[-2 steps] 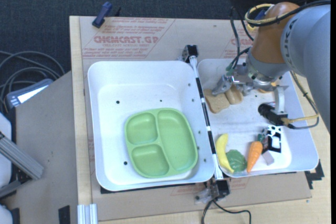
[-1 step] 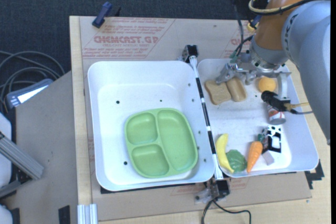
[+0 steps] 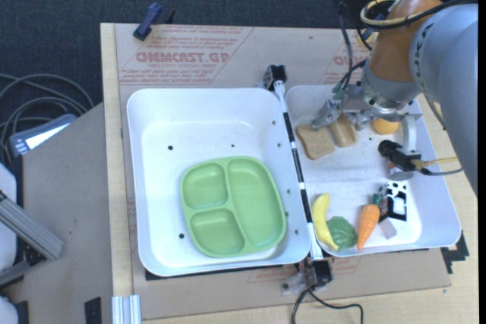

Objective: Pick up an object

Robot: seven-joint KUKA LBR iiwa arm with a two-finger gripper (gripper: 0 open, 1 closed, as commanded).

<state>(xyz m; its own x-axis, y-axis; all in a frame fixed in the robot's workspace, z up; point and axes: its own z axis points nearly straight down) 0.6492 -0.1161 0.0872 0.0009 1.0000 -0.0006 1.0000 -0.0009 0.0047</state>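
Now tool (image 3: 339,111) over bread (image 3: 315,141), rt bin (image 3: 425,235).

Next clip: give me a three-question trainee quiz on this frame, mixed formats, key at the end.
1. True or false: the green tray lies in the left bin.
2. Which lies between the banana and the carrot? A) bread slice B) green leafy item C) orange ball
3. Fill in: the gripper hovers beside the ____ slice in the right bin.

Key: 1 true; 2 B, the green leafy item; 3 bread.
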